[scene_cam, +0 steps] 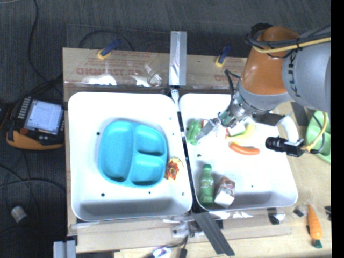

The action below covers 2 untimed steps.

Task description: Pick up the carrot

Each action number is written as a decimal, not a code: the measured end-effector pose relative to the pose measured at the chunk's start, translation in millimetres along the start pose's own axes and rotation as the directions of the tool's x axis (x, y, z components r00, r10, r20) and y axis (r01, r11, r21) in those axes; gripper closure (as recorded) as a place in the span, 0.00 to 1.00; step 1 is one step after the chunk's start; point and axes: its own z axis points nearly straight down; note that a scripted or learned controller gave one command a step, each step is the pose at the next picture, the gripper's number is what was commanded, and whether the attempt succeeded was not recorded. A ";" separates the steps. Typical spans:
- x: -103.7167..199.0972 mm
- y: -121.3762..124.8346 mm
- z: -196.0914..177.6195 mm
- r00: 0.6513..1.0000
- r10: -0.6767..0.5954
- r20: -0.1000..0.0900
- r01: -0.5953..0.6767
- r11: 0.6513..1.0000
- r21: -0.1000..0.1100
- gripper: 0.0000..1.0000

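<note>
Arm (279,63), grey with an orange band, sits highest and closest to the lens, reaching in from the right over the right bin (279,195). Its pincer (203,133) points down-left toward the bin's upper left part, near a green item (192,128). Whether it is apart or together: cannot tell, as the tip blurs into the clutter. Nothing is visibly held.

Carrot (244,149): judged to be the orange, stubby, elongated piece lying flat on the right bin's floor, roughly mid-bin, long axis nearly left-right. A yellow banana (245,131) lies just above it, close but seemingly apart. Another orange stick with a green end (315,227) lies outside the bins at lower right, so the identification is not certain.

Handling, estimated:
- Probably a light toy, stiff, with a smooth and rather slippery rounded skin.
- It may roll or squirt out if pinched off-centre.
- Best hold is across the short width at mid-length, approaching from straight above.

Surface and room:
- The bin floor is white, smooth and flat.
- Space around the carrot is open below and to the left.
- A bottle (206,183) and a carton (224,192) stand well apart near the front wall.
- The left bin (86,198) carries a blue divided plate (131,152).
</note>
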 end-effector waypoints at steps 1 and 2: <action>13.3 0.5 7.0 0.997 -0.071 0.003 0.071 0.997 0.001 0.00; 27.2 10.2 -38.5 0.995 -0.101 0.000 0.101 0.995 -0.002 0.00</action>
